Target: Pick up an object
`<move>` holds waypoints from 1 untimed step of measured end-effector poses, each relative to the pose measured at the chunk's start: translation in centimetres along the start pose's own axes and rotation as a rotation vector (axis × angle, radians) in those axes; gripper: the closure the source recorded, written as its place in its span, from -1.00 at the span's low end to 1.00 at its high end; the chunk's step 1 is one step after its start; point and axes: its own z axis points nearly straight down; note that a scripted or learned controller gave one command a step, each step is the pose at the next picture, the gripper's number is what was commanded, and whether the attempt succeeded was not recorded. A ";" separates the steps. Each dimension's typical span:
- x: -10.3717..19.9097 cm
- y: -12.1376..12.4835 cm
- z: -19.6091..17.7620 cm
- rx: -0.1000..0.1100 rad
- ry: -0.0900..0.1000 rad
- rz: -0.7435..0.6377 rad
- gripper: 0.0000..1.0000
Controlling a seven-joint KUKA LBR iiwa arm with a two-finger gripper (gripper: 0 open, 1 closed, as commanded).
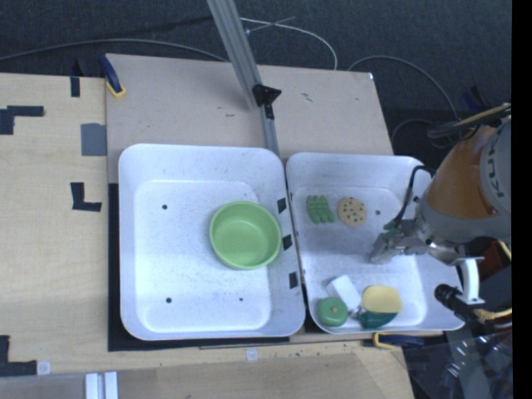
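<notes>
— White plastic is seen in two shallow bins set side by side on the bench. What is carried by the left bin (150, 223)?

— A green bowl (244, 235) is found there, right of the middle and nearer the shared wall than the left rim. Bare floor is left around it on the left, far and near sides.

— And the right bin (332, 173)?

— Near its far-left corner a green ridged piece (319, 209) is laid, with a round tan cookie (352, 211) just beside it, the two apart. Along the near edge three things are crowded: a small green round object (333, 312) at the near-left corner, a white block (343, 289) tilted just behind it, and a yellow object (381, 299) to their right. Whether these touch cannot be told.

— Where is the gripper (391, 246) placed?

— It is lowered over the right half of the right bin, close to the right rim, with the orange band (457, 181) seen above it. Nothing is seen between its fingers; whether they are spread or pressed together cannot be told. Open floor is left between it and the cookie, and between it and the yellow object.
</notes>
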 end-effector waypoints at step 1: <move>0.4 1.1 -5.3 -0.005 -0.002 -0.001 1.00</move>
